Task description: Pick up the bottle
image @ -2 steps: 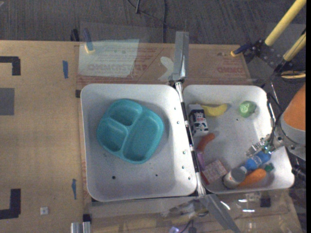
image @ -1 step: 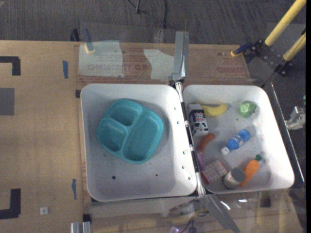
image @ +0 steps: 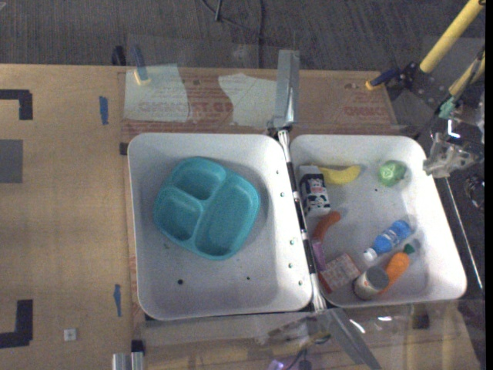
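We see the bottle [image: 390, 238] lying on its side in the right bin [image: 439, 206], down toward four o'clock from the bin's middle. It lies flat, so we think it was just dropped in with the other toys, and it may roll if it is nudged. It is small, with a blue body, a pale band around it and a white cap that points to about eight o'clock.

At five o'clock from the bottle, just beside it, is an orange carrot [image: 397, 267], and next to that a round tin can [image: 371, 283]. A pink card [image: 339, 270] lies at seven o'clock, and a red sausage-shaped toy [image: 326, 226] sits at nine o'clock (near the wall between the bins). A little milk carton [image: 313, 191], a yellow banana [image: 341, 175] and a green ball-like toy [image: 392, 173] sit farther up, from ten to twelve o'clock.

The left bin [image: 146, 160] holds a teal tray [image: 206, 207] with three parts.

The gripper [image: 447, 156] waits at the right bin's upper right rim, well apart from the bottle. We cannot tell how it is set; it looks too small and blurry, and we see nothing held in it
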`<state>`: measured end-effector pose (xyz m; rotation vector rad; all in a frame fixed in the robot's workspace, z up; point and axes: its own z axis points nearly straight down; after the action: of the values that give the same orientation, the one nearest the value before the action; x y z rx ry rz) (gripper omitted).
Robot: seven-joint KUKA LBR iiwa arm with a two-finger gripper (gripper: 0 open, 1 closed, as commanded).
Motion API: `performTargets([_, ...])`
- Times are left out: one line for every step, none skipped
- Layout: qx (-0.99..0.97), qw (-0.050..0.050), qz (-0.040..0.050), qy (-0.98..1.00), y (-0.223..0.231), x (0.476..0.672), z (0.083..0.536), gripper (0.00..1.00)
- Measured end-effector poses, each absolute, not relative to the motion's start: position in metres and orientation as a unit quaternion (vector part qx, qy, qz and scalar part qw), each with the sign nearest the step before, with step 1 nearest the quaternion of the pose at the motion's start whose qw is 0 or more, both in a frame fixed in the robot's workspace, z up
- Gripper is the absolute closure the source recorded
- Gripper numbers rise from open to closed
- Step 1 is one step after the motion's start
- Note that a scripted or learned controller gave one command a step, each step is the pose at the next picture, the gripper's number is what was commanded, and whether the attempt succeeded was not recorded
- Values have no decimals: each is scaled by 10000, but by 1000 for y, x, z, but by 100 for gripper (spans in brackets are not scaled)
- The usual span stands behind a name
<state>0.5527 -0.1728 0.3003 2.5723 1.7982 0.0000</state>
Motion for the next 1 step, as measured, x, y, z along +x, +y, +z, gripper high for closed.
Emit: performTargets([8196, 10, -2, 5729, -173, 553, 300, 0])
